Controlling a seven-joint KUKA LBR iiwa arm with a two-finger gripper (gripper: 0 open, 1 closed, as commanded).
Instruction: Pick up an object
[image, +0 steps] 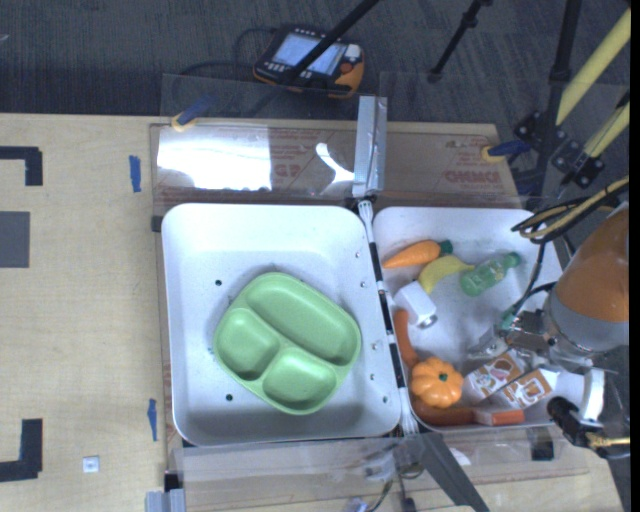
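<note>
Pale wooden bench (70, 330) carries two shallow white bins side by side, with dark grey carpet beyond its far edge and a handheld control pendant (305, 58) lying on that carpet. Across the left white bin (190, 260) sits a light green plastic tray with three compartments (288, 342), tilted slightly on the bin floor. Inside the right white bin (470, 225) the small items crowd together: an orange toy carrot (412, 254) at the far side, a yellow toy banana (443, 271) just beside it, a small green plastic bottle (488, 274) lying on its side, a white bottle (419, 305), an orange toy pumpkin (438, 384) near the front edge, and a printed orange-and-white carton (508, 380) beside the pumpkin. Reaching in from the right, the grey arm with its orange band (600, 275) hangs over that bin, and the claw (515, 335) sits low just above the carton; whether it is spread or pressed together I cannot tell.
</note>
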